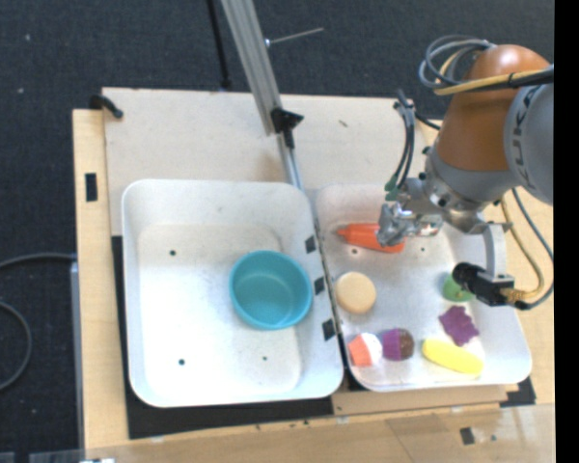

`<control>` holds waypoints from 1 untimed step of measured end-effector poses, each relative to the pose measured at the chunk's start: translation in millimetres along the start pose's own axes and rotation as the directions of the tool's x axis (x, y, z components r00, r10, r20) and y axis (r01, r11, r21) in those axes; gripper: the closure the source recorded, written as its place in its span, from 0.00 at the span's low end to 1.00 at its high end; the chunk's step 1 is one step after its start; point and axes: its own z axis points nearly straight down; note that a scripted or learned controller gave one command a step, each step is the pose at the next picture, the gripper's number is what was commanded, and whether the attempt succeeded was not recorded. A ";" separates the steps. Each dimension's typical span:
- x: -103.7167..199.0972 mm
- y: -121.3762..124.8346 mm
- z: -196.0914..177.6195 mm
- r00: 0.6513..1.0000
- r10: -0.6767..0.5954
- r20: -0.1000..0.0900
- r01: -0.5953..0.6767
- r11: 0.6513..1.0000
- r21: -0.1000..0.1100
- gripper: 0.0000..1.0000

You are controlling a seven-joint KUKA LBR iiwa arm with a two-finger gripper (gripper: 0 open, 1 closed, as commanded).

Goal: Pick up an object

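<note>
Smooth white right bin (510,347): metal gripper (398,228) above tapered orange carrot (367,236); finger state unclear.

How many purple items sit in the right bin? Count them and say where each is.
2. A round purple piece lies near the front edge, beside the red-and-white piece. A jagged purple piece lies further right, just above the yellow piece. The arm could be hiding more.

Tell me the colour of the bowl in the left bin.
Teal blue bowl, clearest in the camera view.

The tan bench (183,133) bears two white bins (154,220) (side by side).
</note>
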 end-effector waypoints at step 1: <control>52.1 -0.9 -12.1 1.000 -0.001 -0.001 0.001 1.000 -0.003 1.00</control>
